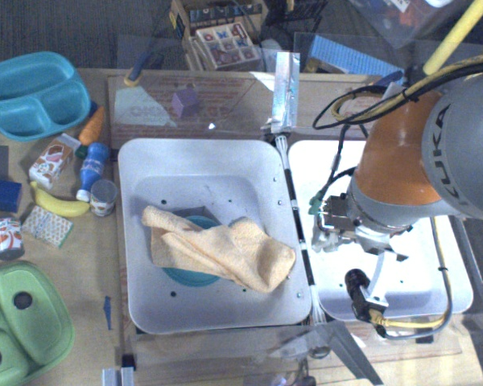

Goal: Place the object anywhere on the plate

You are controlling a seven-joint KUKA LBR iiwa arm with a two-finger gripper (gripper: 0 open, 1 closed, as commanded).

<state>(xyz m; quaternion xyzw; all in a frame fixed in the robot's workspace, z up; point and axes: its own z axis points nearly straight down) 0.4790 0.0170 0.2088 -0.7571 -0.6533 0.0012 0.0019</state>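
A crumpled tan cloth point(221, 248) lies in the left bin point(145, 167), draped across a blue plate point(190, 277). Just a lower sliver and a small upper edge of the plate peek out from under it. My gripper point(336, 230) hangs over the left part of the right bin point(459, 296), close to the wall between the two bins. The orange and grey wrist above covers most of it. It stands apart from the cloth, to the cloth's right.
Left of the bins, the bench holds a blue divided tray point(36, 95), a banana point(58, 203), a small bottle point(91, 167), a can point(103, 196) and a green tray point(20, 324). A metal post point(286, 91) stands behind the divider.
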